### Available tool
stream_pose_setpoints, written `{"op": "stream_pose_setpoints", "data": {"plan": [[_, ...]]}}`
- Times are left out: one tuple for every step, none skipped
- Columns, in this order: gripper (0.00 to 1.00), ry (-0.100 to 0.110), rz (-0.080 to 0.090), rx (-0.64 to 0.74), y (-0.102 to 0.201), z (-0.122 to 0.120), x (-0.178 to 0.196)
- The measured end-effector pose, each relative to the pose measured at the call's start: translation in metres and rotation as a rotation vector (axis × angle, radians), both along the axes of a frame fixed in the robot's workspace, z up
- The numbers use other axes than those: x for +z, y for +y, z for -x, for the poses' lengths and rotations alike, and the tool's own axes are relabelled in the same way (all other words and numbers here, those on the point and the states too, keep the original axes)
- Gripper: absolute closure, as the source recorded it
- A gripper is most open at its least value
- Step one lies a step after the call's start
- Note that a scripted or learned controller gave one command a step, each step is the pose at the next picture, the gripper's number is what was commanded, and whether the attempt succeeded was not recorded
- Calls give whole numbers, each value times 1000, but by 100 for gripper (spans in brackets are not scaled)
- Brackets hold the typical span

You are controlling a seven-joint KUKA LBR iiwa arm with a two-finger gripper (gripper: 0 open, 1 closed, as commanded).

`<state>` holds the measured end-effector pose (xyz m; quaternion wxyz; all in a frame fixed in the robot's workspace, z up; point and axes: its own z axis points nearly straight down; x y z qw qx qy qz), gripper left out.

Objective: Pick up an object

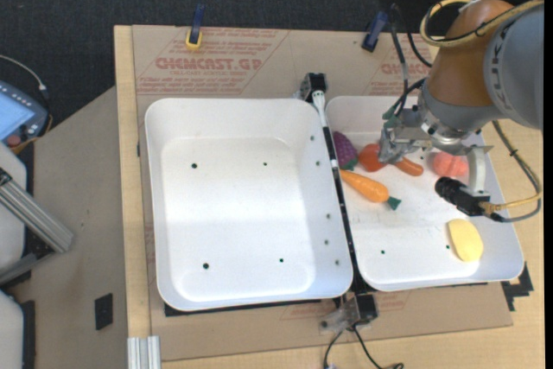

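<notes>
- The hand (397, 154) is low inside the right bin (413, 259), in its far half, at the end of the grey arm (518, 73) with the orange band. I cannot tell whether it is released or clenched, and I see nothing held in it.
- A round red piece (371, 157) lies just beside the hand on the left, and a small orange-red piece (411, 168) lies just beside it on the near side. I cannot tell whether the hand touches either of them.
- A purple piece (344, 149) lies next to the red one, close to the wall between the two bins.
- A carrot (364, 185) with a small green end lies slanted, a little nearer to the camera than the hand and apart from it.
- A pink piece (448, 164) is partly hidden under the wrist, on the right of the hand.
- A yellow piece (466, 239) lies alone near the front right corner of this bin, well apart from the hand.
- The left bin (157, 134) touches the right bin along one side.
- Both bins stand on a brown cardboard sheet (259, 52) with red print, which covers the counter.
</notes>
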<state>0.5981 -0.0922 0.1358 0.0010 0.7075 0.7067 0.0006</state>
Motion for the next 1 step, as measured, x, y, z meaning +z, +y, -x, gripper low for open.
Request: {"op": "stream_pose_setpoints", "data": {"plan": [[100, -9, -2, 8, 60, 13, 113]]}}
